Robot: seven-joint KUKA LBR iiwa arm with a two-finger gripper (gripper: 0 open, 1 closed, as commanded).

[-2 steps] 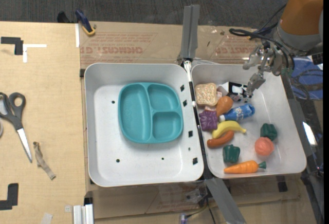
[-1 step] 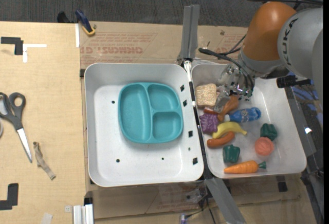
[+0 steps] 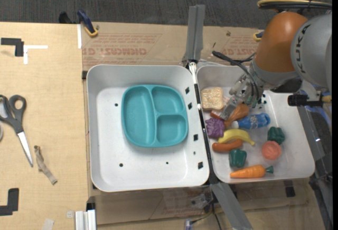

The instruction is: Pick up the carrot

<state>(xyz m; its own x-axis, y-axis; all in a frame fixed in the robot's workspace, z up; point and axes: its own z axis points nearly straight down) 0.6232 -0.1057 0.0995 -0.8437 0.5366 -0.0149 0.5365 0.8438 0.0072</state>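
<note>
I see the grey arm's two-finger gripper (image 3: 242, 98) low over the upper middle of the right white bin (image 3: 296, 168).

I cannot tell how the tool is set. It hangs by an orange sausage-shaped toy (image 3: 237, 113), near the beige cracker block (image 3: 213, 98). The orange plastic carrot with a green top (image 3: 249, 172) lies well apart by the near wall. The teal divided plate (image 3: 156, 115) sits in the left white bin (image 3: 105, 171).

I saw the bench (image 3: 42, 118) carrying two white bins side by side, the left bin (image 3: 100, 134) and the right bin (image 3: 296, 160). Scissors (image 3: 17, 123) lay on the bench's left, a clamp (image 3: 87, 23) at the far edge.
</note>
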